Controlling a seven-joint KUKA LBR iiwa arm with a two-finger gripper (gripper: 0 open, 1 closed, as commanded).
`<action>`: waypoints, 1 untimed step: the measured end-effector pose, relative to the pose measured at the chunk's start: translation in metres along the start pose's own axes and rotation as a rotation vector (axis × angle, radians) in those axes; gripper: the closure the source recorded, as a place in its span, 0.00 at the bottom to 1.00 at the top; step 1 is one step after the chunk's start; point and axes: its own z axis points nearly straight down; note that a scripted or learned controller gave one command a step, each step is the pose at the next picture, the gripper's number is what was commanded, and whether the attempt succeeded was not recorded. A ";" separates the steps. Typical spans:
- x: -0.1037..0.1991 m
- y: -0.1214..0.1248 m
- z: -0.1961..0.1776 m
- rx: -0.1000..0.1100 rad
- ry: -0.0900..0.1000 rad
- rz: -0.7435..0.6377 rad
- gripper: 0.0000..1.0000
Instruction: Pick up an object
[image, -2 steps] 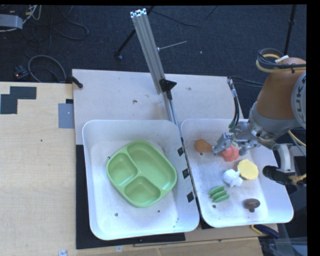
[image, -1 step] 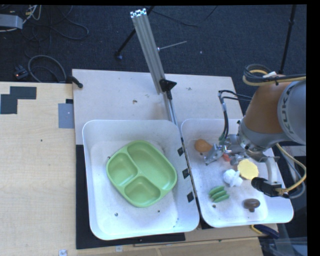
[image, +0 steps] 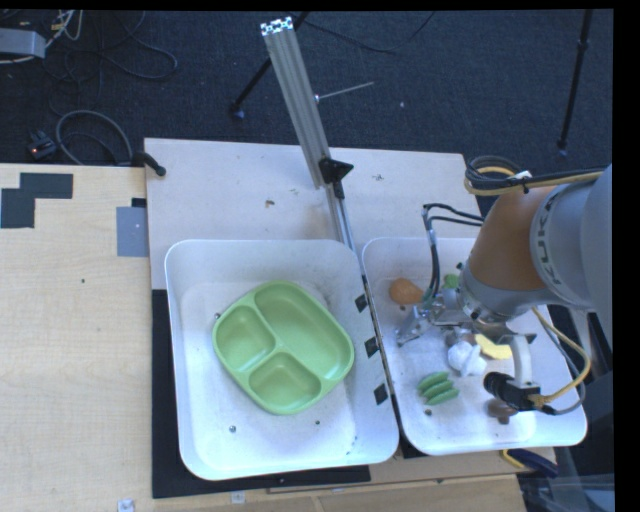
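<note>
Here, a pale wooden table (image: 70, 330) is carrying two shallow white bins side by side. The left bin (image: 200, 420) is holding one green three-compartment plastic plate (image: 283, 347). The right bin (image: 415, 425) is holding one orange-brown round object (image: 405, 291), one green ridged piece (image: 437, 388) and one yellow piece (image: 492, 347). The gripper (image: 418, 322) is hanging low just beside the orange-brown object; I cannot tell whether it is wide or narrow. Dark carpet (image: 450, 60) is lying beyond.

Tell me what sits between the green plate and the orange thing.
Camera view: only bare bin floor and the bins' adjoining rims with black clips between plate and orange thing.
</note>
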 end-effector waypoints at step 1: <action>-0.002 0.001 -0.013 -0.004 -0.001 0.006 1.00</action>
